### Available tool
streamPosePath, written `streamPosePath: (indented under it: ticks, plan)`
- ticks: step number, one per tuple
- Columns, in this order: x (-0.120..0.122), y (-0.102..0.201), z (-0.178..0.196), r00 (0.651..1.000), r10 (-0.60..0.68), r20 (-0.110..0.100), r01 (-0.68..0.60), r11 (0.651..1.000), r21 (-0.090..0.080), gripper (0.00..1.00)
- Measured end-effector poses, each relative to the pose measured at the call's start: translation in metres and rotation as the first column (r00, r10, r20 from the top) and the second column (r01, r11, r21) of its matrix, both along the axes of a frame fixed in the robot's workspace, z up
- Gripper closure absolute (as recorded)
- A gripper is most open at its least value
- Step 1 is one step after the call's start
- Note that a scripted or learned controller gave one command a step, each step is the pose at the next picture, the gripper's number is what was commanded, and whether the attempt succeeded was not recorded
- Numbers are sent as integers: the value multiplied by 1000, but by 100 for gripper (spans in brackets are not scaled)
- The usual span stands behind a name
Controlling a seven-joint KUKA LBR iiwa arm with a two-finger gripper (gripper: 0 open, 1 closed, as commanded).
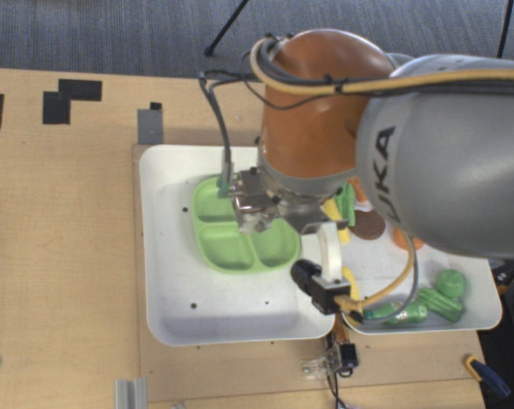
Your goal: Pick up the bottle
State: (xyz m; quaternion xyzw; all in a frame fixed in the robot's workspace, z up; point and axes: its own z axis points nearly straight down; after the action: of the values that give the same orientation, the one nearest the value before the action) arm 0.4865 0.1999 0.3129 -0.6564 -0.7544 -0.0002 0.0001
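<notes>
A green bottle (427, 305) lies on its side in the near right corner of the right bin (487, 313), partly behind a yellow cable. The arm's big grey and orange wrist covers the seam between the two bins. My gripper (255, 214) hangs below it over the left bin (167, 254), just above the green divided plate (231, 250). It is well to the left of the bottle, with nothing seen in its hold.
A brown disc (372, 226), an orange piece (403, 239) and a green-and-yellow item (347, 203) peek out from under the arm in the right bin. The wooden bench (60, 254) stretches to the left, with small black blocks (69, 99) at the back.
</notes>
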Motion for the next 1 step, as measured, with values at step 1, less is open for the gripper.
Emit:
streamPosePath:
  ticks: [1]
  plan:
    - [1,-119,43,993,-120,4,120,993,0,100]
